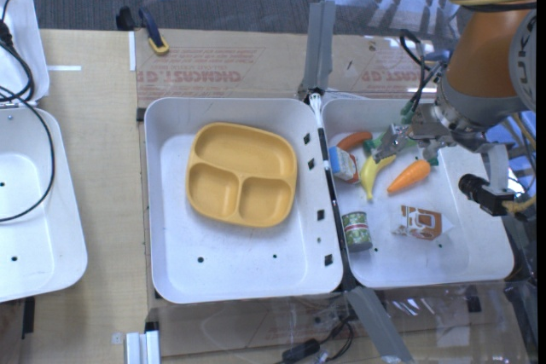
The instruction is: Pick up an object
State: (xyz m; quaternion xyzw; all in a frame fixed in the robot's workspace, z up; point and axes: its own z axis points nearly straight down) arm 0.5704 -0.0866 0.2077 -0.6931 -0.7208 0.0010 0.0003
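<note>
The right bin (478,264) holds several small items. A yellow banana (368,176) lies near its middle, with an orange carrot (409,175) to its right. Another orange-red vegetable (352,140) rests at the back left, beside a small white and blue carton (344,165). A green can (356,230) stands by the bin's left wall, and a white and brown packet (418,222) lies to its right. My gripper (391,144) hangs over the banana's upper end, open, with nothing between its fingers.
The left bin (171,251) holds a yellow divided plate (242,175). A grey divider (321,47) rises between the bins at the back. The arm's orange band (490,47) looms over the right bin's back right corner. A white fixture (34,200) stands at far left.
</note>
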